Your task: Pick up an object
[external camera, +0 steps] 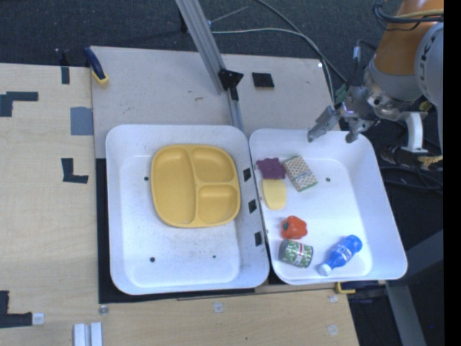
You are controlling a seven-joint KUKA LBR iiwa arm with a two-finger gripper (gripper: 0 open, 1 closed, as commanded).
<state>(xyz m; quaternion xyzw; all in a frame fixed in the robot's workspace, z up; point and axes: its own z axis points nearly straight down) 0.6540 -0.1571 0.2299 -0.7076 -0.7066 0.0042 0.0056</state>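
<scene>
wooden bench (43,215) with two white bins, gripper (335,127) spread wide and holding nothing (above the right bin's (382,193) far edge), yellow divided plate (195,185) in the left bin (130,215)

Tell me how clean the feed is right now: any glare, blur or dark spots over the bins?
Camera view: lighting is even and soft, with no harsh glare on the white bins. The small items are sharp enough to separate, including the blue bottle and green can, though labels are unreadable. The gripper looks slightly blurred at the right bin's far edge. The floor beyond the bench is dark.
</scene>
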